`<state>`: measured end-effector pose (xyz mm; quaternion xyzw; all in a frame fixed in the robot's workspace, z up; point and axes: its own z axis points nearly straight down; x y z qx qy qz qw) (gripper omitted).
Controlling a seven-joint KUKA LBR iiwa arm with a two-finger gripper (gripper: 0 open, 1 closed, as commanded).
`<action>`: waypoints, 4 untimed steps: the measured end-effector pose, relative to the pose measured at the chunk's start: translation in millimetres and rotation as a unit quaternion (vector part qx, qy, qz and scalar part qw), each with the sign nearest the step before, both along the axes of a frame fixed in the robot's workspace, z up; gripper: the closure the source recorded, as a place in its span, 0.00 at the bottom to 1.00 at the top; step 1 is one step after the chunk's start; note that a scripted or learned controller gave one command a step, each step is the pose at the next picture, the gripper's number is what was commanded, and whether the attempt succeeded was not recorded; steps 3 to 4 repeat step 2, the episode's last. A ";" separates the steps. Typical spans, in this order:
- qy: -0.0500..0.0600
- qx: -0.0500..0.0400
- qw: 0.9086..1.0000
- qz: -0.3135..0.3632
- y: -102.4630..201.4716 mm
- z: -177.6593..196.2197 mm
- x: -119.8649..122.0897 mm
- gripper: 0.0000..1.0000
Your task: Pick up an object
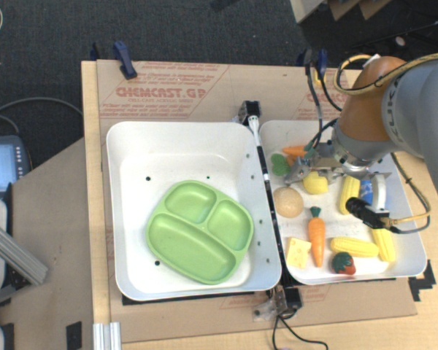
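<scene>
Arm over right bin, toy food below; finger state can't be told.
Near edge: orange plastic carrot [317, 238], pale yellow cheese wedge [299, 253], yellow corn cob [354, 247]. Green three-compartment plastic plate [198, 230] in left white bin [124, 195]. Gripper [328, 168] hangs just above round yellow lemon [315, 184]. Far board [168, 86] reads "CHEMCAST".

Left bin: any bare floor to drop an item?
Yes. The left white bin has bare floor behind and left of the green divided plastic plate. The right white bin is crowded with toy food around the gripper.
</scene>
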<state>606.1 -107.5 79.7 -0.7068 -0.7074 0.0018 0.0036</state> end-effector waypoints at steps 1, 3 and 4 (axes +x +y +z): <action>-0.005 -0.001 1.000 -0.001 -1.6 15.6 2.0 1.00; -0.007 0.000 1.000 0.003 86.5 110.5 -27.3 1.00; -0.007 0.000 1.000 0.003 86.5 110.5 -27.3 1.00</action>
